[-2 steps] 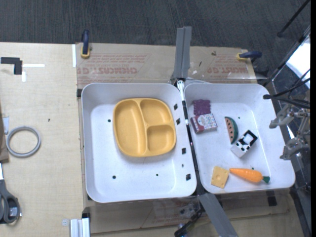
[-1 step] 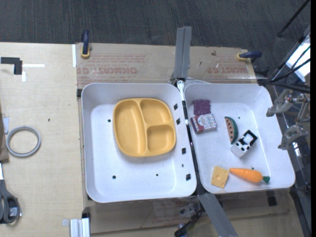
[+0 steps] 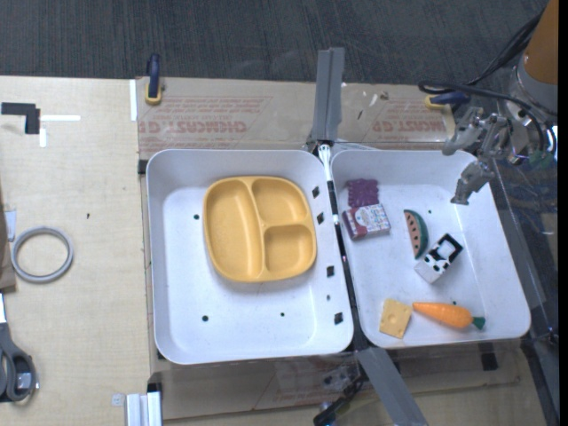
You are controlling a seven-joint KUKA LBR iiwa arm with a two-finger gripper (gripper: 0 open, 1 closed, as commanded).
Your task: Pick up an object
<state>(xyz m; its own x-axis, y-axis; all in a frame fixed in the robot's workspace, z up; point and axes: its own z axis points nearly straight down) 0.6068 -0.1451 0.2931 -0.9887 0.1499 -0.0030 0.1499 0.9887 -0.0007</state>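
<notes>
1. nothing is lifted yet: the carrot (image 3: pixel 443 315), cheese (image 3: pixel 396 318), melon slice (image 3: pixel 414 232), dice (image 3: pixel 439 258), box (image 3: pixel 367 221) and purple piece (image 3: pixel 362 191) all lie in the right bin (image 3: pixel 497 264).
2. the gripper (image 3: pixel 468 187) hangs over that bin's far right corner, grasping nothing; whether it is spread or closed i cannot tell.
3. left to do: descend, grasp, lift.

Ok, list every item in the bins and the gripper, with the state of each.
Plate: upright in the left bin, compartments bare.
Purple item: flat, right bin, touching the box.
Box: lying flat.
Watermelon slice: lying down.
Dice: black-and-white, resting near the slice.
Cheese: flat, beside the carrot.
Carrot: on its side.
Gripper: over the right bin's far right corner, holding nothing.
</notes>
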